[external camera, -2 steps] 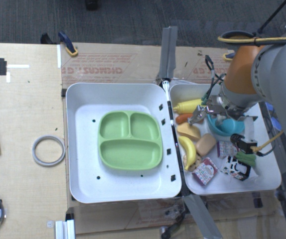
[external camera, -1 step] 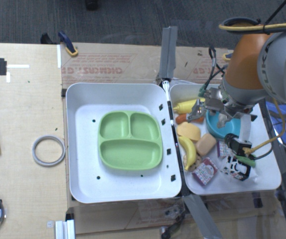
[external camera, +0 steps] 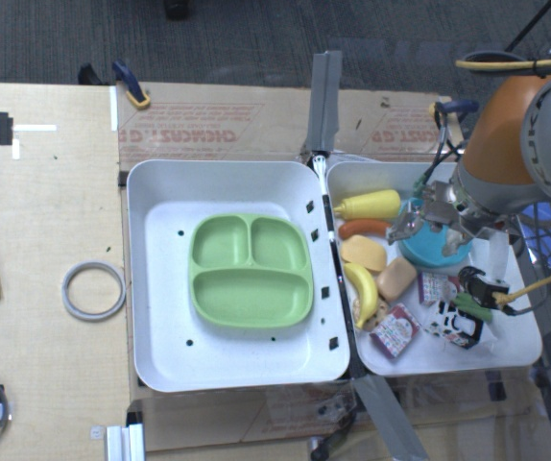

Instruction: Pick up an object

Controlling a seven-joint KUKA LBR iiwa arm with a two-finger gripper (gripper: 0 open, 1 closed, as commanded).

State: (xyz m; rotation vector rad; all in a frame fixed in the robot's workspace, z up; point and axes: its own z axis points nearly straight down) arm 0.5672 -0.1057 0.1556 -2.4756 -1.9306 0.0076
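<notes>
Two bins [external camera: 151, 286], cluttered right one [external camera: 520, 349].

The cardboard sheet [external camera: 256, 123] behind the bins bears red printing, upside down and not legible.

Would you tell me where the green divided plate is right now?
The green divided plate lies flat in the middle of the left bin in the camera view, across the divider from the banana in the right bin.

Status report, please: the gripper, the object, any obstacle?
Gripper low over the blue round plastic object, right white bin. Nothing seen held. Yellow plastic corn cob and orange carrot close beside.
</notes>
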